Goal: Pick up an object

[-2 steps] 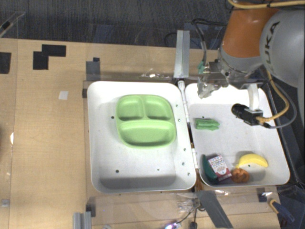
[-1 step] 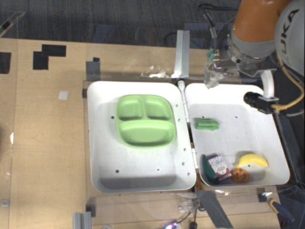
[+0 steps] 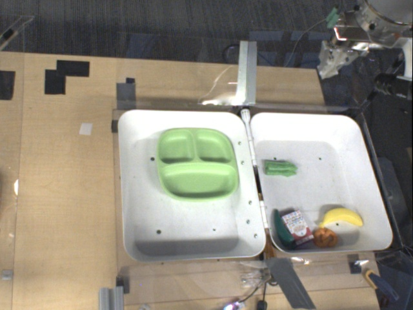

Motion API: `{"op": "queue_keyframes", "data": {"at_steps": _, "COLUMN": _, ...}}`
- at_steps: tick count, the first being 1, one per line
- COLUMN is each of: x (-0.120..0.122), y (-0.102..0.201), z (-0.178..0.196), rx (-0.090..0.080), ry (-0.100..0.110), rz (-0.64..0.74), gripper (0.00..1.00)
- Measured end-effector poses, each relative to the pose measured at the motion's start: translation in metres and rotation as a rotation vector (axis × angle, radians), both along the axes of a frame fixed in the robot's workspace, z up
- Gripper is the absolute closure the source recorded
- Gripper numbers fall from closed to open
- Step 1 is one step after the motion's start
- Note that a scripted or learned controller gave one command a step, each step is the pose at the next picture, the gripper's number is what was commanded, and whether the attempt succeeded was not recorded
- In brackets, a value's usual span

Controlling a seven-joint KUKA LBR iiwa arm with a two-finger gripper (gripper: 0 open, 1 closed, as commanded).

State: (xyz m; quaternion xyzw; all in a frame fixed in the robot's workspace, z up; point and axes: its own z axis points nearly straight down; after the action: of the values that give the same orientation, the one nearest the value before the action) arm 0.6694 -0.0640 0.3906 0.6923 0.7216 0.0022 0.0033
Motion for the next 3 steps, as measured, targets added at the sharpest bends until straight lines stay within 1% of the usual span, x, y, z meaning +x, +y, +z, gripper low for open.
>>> {"op": "queue_keyframes", "data": {"at_steps": 1, "x": 0.0, "y": 0.017, "z": 0.009, "rx": -0.001, "ry": 0.0, "rz": 0.23, "gripper": 1.0}}
{"op": "queue_keyframes", "data": {"at_steps": 2, "x": -0.04, "y": 0.03, "z": -0.079, "rx": -0.001, "ry": 0.002, "rz": 0.336, "gripper": 1.0}}
{"op": "queue_keyframes", "data": {"at_steps": 3, "x": -0.007, "y": 0.029, "z": 0.046, "rx": 0.002, "ry": 0.001, "rz": -0.184, "gripper": 1.0}}
